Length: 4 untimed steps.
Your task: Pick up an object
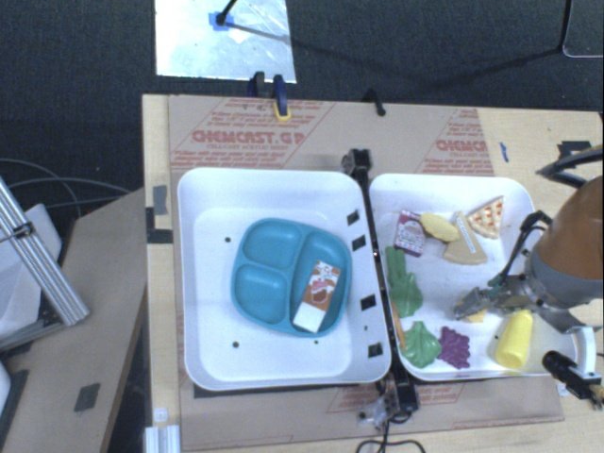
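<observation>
The objects for picking were gathered in the right bin (514, 253), the 1 of the 2 white bins into which the arm (578, 248) was reached from the right. Nearest the camera, a yellow bottle (514, 340) was laid close to the bin's front wall, with a bunch of purple grapes (455, 347) and a green leafy piece (422, 343) set to its left along the same wall. Just behind the bottle the gripper (481, 300) was lowered close to the bin floor, with a small yellow scrap (474, 317) seen just beside it; whether it was open or closed could not be told, and nothing was seen held in it. A second green piece (404, 286) was placed against the wall between the bins. Farther back, a pale wedge (465, 249), a maroon packet (410, 234) and a rounded yellow item (439, 226) were grouped closely, and a pizza slice (488, 217) was laid beside them towards the far right corner. In the left bin (208, 253) a blue plate (269, 272) with 3 compartments was set, and a small carton (319, 295) was laid in its right compartment, 1 end jutting over the near rim. Beyond the bins, printed cardboard (255, 135) was spread beneath them, and a shiny sheet (222, 26) was seen farthest away.
</observation>
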Available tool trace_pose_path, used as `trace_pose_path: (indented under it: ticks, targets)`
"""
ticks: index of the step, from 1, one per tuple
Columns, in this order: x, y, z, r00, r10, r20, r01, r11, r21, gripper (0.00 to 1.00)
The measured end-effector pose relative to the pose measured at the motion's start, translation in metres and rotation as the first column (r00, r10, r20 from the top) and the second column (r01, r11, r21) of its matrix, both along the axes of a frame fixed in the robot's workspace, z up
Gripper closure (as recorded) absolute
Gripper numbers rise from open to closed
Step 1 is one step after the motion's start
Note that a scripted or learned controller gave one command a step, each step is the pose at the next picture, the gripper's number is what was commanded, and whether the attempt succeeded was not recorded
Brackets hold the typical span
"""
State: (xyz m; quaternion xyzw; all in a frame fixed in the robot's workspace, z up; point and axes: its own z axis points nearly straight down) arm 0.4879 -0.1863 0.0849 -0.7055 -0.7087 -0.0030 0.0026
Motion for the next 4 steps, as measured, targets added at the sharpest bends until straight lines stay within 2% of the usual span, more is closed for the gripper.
trace_pose_path:
  ticks: [1,3,4]
  targets:
    - [0.002,-0.009,0.000,1.000,0.007,-0.005,-0.007,1.000,0.017,0.00]
    - [0.002,-0.009,0.000,1.000,0.007,-0.004,-0.007,1.000,0.017,0.00]
    - [0.000,-0.018,0.029,1.000,0.002,0.003,-0.002,1.000,-0.006,0.00]
